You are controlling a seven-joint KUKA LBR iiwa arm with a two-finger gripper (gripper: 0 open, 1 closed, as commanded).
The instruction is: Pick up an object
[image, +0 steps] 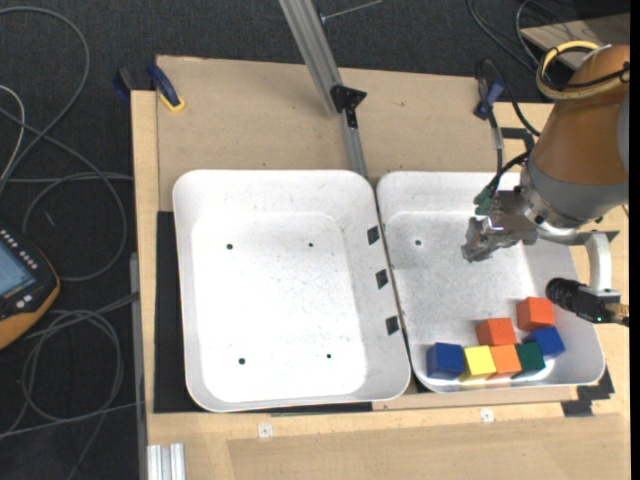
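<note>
**Inspector A:** Since the task calls for picking up an object, we note first where the candidates lie; all the blocks [497,346] sit in the right bin [420,273], crowded into its near right corner; a blue one, a yellow one, orange ones and a green one touch or nearly touch, and another orange block sits just beside them toward the right wall.

**Inspector B:** We agree; the left bin [270,298] carries nothing we can see but a few dark dots on its floor; we judge the cluster sits in that corner because loose pieces slide to the low edge of a shallow tray, though that is our inference.

**Inspector A:** We record the gripper [484,240] over the middle of the right bin, well apart from the blocks and farther from the camera than they are; nothing is between its tips; whether they are spread or pressed together we cannot tell at this slant.

**Inspector B:** We judge the pick not yet begun; the tight packing leaves little room beside any one block, so the outlying orange one looks the easier target.
</note>
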